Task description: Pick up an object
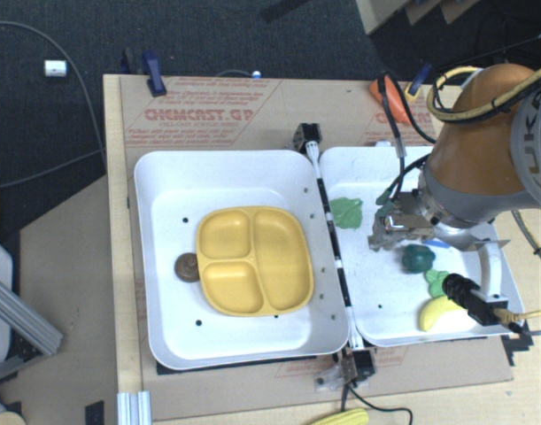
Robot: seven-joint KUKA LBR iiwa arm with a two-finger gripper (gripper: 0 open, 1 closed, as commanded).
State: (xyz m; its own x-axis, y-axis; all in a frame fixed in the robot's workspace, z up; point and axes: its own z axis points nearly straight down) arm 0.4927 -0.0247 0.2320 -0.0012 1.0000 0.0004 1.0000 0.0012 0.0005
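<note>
Teal object (418, 258) — seemingly just beside claw (387, 235)

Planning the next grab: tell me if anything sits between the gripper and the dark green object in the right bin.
Nothing visible does. The gripper hangs just left of and above the dark green object, with bare bin floor between them. The light green piece lies off to the gripper's other side.
</note>
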